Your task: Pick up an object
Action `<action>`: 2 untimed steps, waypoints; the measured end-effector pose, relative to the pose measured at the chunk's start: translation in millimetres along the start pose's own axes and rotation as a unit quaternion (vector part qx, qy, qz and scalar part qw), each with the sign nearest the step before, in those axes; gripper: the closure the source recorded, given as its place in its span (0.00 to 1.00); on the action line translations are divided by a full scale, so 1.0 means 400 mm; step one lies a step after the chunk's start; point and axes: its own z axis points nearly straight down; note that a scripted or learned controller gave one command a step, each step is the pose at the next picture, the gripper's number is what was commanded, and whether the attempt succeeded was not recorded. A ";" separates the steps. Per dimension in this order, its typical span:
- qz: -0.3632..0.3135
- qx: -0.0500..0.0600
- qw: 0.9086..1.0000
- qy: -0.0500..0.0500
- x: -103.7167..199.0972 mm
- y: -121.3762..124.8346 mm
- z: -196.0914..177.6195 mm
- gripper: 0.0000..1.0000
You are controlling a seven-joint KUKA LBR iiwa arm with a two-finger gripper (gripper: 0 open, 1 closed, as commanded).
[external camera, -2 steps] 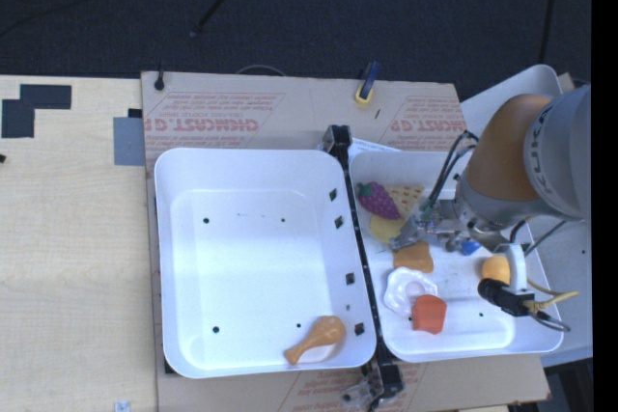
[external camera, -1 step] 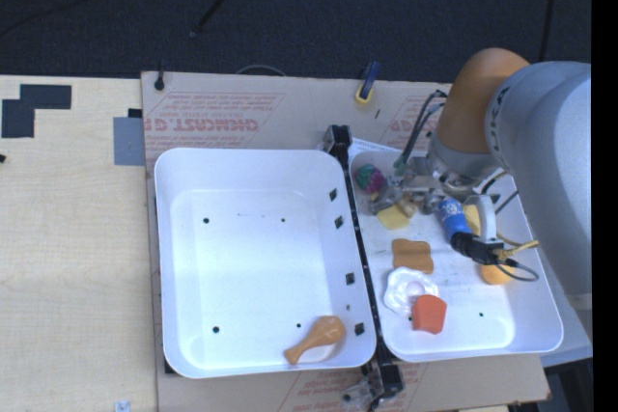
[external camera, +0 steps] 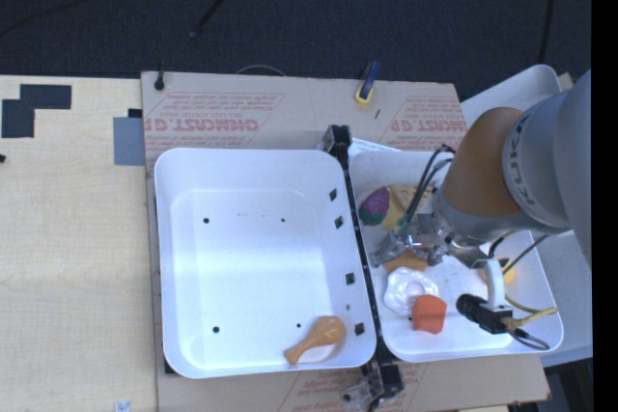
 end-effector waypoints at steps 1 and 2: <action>0.000 -0.001 1.000 -0.001 -0.095 -0.097 -0.001 0.00; -0.004 -0.007 1.000 -0.001 -0.018 0.135 -0.005 0.00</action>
